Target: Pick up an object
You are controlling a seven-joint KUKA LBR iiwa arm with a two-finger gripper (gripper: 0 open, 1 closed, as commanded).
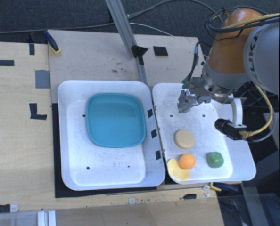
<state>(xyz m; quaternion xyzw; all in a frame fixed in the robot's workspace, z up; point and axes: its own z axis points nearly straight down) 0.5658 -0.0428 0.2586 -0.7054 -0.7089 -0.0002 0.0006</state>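
- Nearest, front edge of right bin (234, 173): yellow flat piece (177, 172) at the front-left corner, w/ an orange ball (187, 162) just beside it, touching or overlapping its upper right edge.
- Green object (215, 159), roundish, near the bin's front right, apart from the orange ball.
- Beige round disc (184, 139) a bit further back, just behind the orange ball, lying flat on the bin floor.
- Left bin (74, 126): holds a blue square plate (115, 119) w/ rounded corners, sitting toward the back-centre.
- Claw (185, 108) is over the back-left part of the right bin, pointing down-left; tips are dark and blurred together, so can't tell how far apart they are or whether anything is in them. It is behind the beige disc, clearly apart from it.
- Arm (253, 46): grey body w/ orange band, coming in from the right; partial lettering on the grey casing, looks like "KU", rest cut off.
- Further back: the surface (83, 55) w/ black tape marks, a slanted metal bar (126, 27), cables on dark floor beyond.
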